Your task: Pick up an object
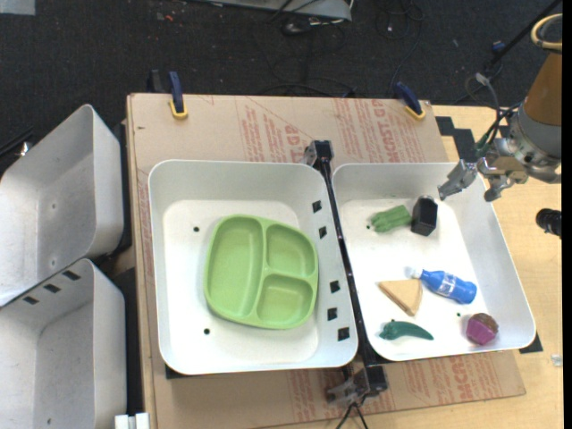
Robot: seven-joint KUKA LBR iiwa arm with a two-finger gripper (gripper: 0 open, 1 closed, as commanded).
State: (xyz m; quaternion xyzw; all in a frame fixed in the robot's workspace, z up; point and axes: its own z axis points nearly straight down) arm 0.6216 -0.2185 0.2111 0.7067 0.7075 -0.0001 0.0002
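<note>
The right bin (500,239) holds several small items: a light green pickle-shaped piece (391,219), a black block (424,215) touching its right end, a blue bottle (447,284), a tan wedge (402,294), a dark green pepper (407,331) and a purple ball (482,328). My gripper (472,186) hangs over the bin's far right corner, up and to the right of the black block. It is open, and nothing sits between its fingers.
The left bin (170,239) holds a light green divided plate (262,271). A black divider (332,239) runs between the two bins. Two more white bins (54,239) stand off the bench at the left.
</note>
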